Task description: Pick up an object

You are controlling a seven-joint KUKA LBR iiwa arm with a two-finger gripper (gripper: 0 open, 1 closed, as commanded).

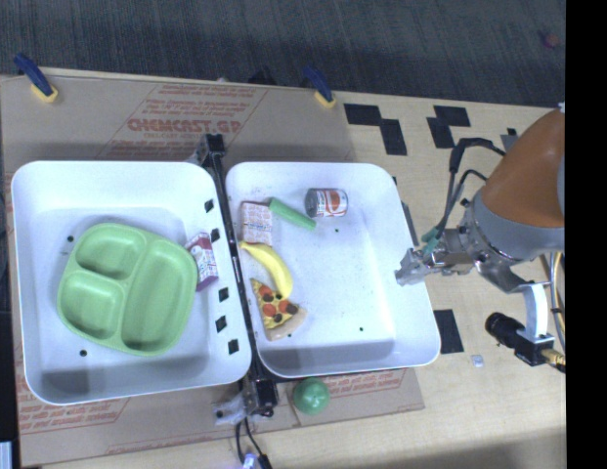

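Tool [409, 268] over right bin [381, 179] right rim, small and blurred; grip state cannot tell. Arm [523, 198] cut off at frame right. Banana [269, 267] by bin's left wall; pizza slice [276, 310] just below banana, can [326, 202] toward bin's far wall.

From my console, the two shallow white bins [401, 291] read as smooth, slightly glossy plastic. I see a pale green divided tray [125, 286] of matt plastic in the nine o'clock bin. The small can [326, 202] shines like metal under a printed label. The brown printed sheet [186, 115] looks like matt cardboard on a pale wood-look worktop [498, 408].
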